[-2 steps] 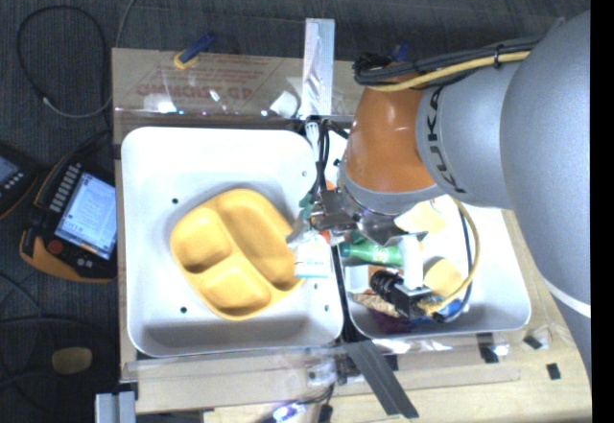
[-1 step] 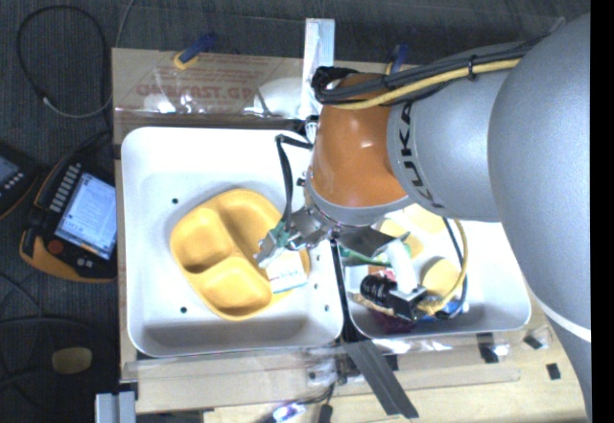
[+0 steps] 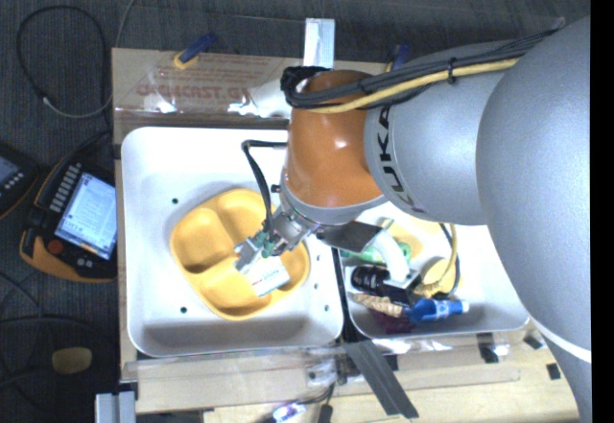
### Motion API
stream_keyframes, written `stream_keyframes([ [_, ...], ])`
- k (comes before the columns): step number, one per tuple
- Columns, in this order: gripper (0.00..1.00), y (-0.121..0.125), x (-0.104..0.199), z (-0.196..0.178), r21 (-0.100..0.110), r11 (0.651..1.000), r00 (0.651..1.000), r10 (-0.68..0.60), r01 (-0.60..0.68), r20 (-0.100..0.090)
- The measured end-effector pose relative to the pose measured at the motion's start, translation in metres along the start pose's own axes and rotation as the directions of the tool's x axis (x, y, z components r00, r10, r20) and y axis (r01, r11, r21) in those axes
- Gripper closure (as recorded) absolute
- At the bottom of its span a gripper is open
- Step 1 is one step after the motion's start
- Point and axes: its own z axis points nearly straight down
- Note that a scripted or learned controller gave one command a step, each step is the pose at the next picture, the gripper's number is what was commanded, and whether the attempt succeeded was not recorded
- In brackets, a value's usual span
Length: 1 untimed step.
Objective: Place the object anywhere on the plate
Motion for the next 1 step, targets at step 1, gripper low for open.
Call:
stream_keyframes([
  [1, 1.00, 0.0621, 0.0535, 0.0114, 0.001, 0.992, 0.992, 0.125, -0.125, -0.001],
])
